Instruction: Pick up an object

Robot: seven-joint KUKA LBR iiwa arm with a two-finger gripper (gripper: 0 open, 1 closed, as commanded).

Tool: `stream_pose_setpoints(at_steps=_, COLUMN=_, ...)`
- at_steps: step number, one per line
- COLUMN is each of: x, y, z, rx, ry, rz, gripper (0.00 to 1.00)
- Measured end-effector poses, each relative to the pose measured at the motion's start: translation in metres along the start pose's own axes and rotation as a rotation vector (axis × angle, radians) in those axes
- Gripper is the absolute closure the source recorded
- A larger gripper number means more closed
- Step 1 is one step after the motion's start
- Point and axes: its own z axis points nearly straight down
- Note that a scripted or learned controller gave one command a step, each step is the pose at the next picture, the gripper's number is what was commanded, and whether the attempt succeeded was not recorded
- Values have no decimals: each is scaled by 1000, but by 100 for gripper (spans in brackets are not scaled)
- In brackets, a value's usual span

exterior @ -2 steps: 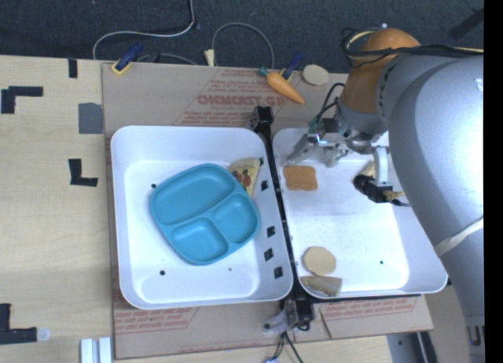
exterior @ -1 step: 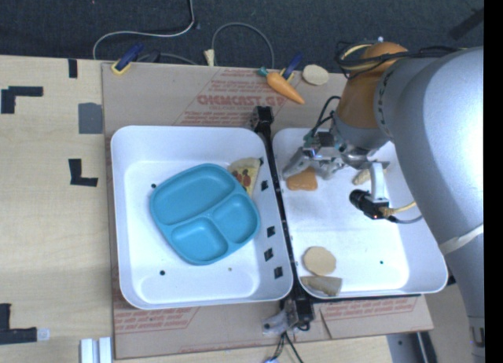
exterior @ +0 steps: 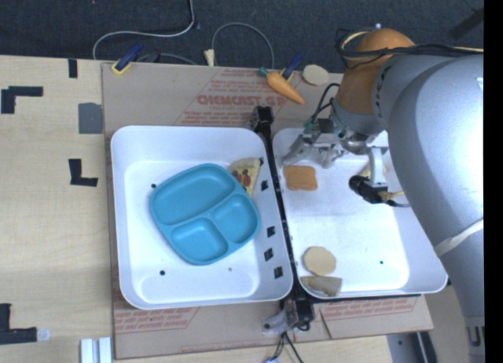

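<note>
My gripper (exterior: 311,155) hangs over the back left part of the right bin (exterior: 369,232), its fingers open and nothing between them. Just below the fingertips a brown square of toast (exterior: 301,177) lies flat on the bin floor, apart from them. A round tan biscuit (exterior: 319,260) and a beige wedge (exterior: 323,284) lie near the right bin's front left corner. In the left bin (exterior: 134,196) sits a blue divided plate (exterior: 206,212), with a pale pizza-like slice (exterior: 246,171) at its back right edge.
An orange toy carrot (exterior: 284,86) and a beige round piece (exterior: 315,75) lie on the cardboard behind the bins. The arm's bulky grey body (exterior: 440,133) covers the right bin's right side. Cables run along the divider and the back.
</note>
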Motion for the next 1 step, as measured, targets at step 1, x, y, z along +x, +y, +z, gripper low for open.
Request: stream_pose_setpoints(at_steps=1, x=-13, y=-24, z=-1, rx=-1, ry=-1, rz=2, gripper=0)
